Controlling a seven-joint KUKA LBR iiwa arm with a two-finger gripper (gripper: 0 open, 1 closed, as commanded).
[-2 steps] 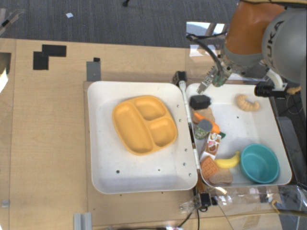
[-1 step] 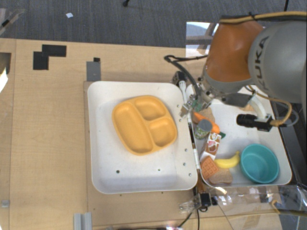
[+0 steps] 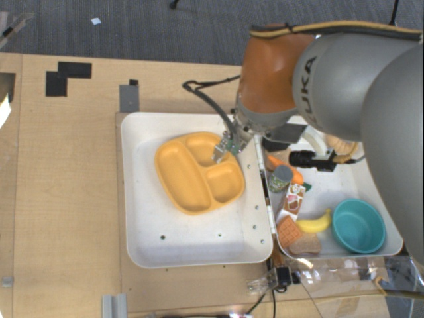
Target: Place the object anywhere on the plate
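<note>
- Nearest the camera, the grey arm [image 3: 371, 78] with its orange band is seen reaching in from the right, its bulk covering the upper part of the right bin [image 3: 391, 247].
- The pincer [image 3: 222, 152] is seen low over the yellow plate [image 3: 195, 174], at the inner edge of the plate's upper right compartment.
- Whether the pincer is spread or pressed together cannot be told; the tip is too small and partly masked by the wrist, and nothing can be made out between its tips.
- The plate lies in the left bin [image 3: 142, 237], which sits on the desk [image 3: 59, 197]; it is divided into compartments, and no object is seen resting in any of them.
- Which object is meant is not named by the task. The candidates are seen in the right bin: a banana [image 3: 315, 222], a waffle-like square [image 3: 289, 229], a brownish bread-like piece [image 3: 306, 245], a small carton [image 3: 295, 197], a grey round piece [image 3: 282, 175] and a teal bowl [image 3: 358, 226].
- These are judged to be toy pieces: light, stiff and rather slippery, not fragile.
- The banana is best taken across its middle, the waffle-like square by two opposite edges, and the bowl by its rim.
</note>
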